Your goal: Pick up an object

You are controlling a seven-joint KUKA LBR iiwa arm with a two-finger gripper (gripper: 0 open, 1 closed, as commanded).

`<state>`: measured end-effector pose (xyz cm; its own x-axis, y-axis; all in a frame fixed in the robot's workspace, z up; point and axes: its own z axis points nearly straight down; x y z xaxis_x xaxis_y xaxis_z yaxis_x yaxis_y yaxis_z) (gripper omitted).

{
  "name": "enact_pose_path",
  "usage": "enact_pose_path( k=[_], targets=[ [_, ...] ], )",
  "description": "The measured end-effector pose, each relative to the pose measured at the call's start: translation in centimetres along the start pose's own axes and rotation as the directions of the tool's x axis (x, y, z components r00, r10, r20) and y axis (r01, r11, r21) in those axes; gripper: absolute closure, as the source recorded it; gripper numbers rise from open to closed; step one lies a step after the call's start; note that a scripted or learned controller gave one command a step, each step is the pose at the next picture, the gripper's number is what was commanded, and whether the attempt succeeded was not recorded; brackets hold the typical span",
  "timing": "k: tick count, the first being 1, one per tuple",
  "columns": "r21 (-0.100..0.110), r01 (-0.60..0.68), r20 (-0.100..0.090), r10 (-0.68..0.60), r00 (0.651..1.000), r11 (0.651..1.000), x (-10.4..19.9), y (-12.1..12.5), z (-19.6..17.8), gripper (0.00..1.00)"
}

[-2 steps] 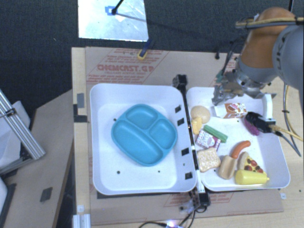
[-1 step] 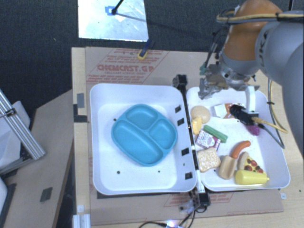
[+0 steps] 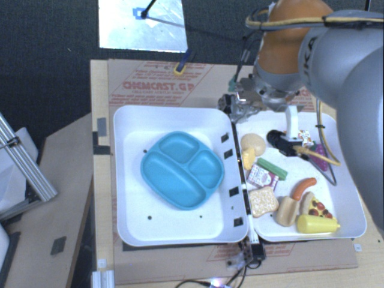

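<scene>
Two white bins sit side by side in the camera view. The left bin [image 3: 129, 218] carries a blue divided plate [image 3: 182, 170], and the right bin [image 3: 348, 212] holds a scatter of toy food. The gripper [image 3: 240, 104] hangs at the far inner corner of the right bin, just above the ridge where the two bins meet, under the arm's orange band [image 3: 294, 35]. Whether it is spread or pressed together cannot be told from here, since the wrist hardware and cables hide its tips, and nothing can be seen pinched in it.

Nearest to it is the pale potato-like piece [image 3: 252, 143], lying toward the camera and slightly to the view's right of the gripper, near but apart from it. Just beyond that lie the yellow piece [image 3: 248, 159] against the bin wall and the green bar [image 3: 273, 168], whose long axis runs diagonally from the upper left to the lower right. The sausage [image 3: 303, 188], the cracker [image 3: 263, 201] and the yellow bottle-shaped piece [image 3: 315, 224] lie farther toward the near edge, well apart from the gripper.

Judged from this layout, the coming move turns on a short shift toward the camera and down onto the potato-like piece; the bin wall close beside it leaves little room on that side.
</scene>
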<state>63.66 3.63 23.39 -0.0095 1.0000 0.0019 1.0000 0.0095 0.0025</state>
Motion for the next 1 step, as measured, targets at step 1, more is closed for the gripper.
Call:
enact_pose_path(
  k=[1],
  targets=[
    [0.000,-0.001,0.001,0.001,1.000,1.000,5.35,1.42,1.77,1.00]
  ],
)
